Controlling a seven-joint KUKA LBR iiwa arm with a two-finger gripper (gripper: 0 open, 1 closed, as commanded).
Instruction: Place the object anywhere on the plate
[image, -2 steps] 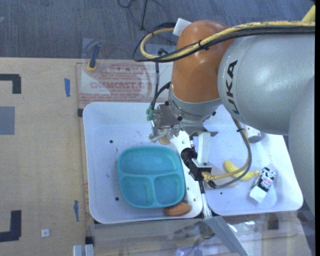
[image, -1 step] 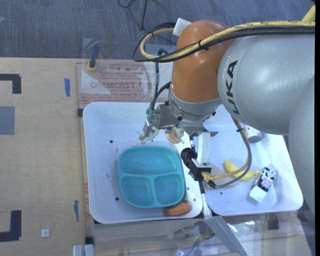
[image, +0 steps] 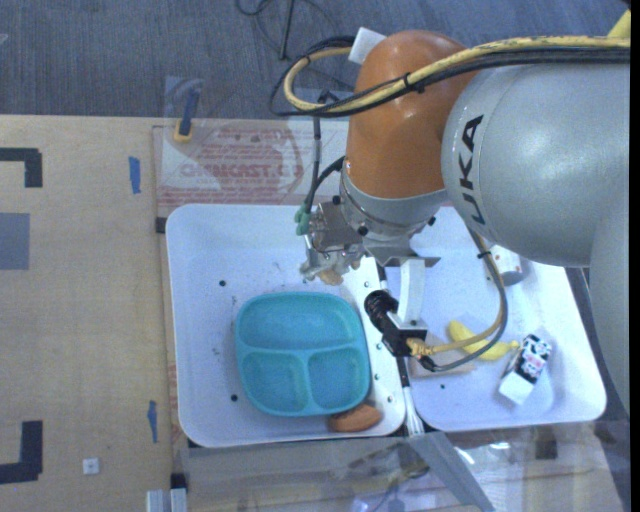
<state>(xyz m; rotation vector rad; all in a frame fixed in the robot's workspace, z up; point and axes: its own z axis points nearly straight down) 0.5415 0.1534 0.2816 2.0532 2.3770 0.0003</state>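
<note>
- We take the teal plate (image: 300, 353) as landmark: three compartments, flat in the left bin (image: 190, 300), toward its near right part.
- Task object is unclear to us; candidates: an orange-brown rounded item (image: 356, 419) touching the plate's near right corner, half tucked under the rim, and a yellow banana-like piece (image: 470, 340) right of the plate in the right bin (image: 570, 400).
- Nothing sits on the plate.
- Gripper (image: 325, 262) sits just beyond the plate's far edge, above the left bin floor, apart from the orange-brown item, which lies on the opposite side of the plate.
- We cannot tell the gripper's state; the wrist hides it and nothing is seen held.
- Arm (image: 540, 150) comes in from the right, big grey link over the right bin, orange band (image: 405, 110) above the wrist, pointing down beyond the plate.
- Yellow and black cables (image: 440, 345) loop from the wrist down to the right of the plate, across the divide between bins.
- A small white box with black and white print (image: 527, 370) lies far right of the plate in the right bin.
- Bench (image: 80, 300) left of the plate is tan board with black corner marks and blue tape bits; grey floor beyond.
</note>
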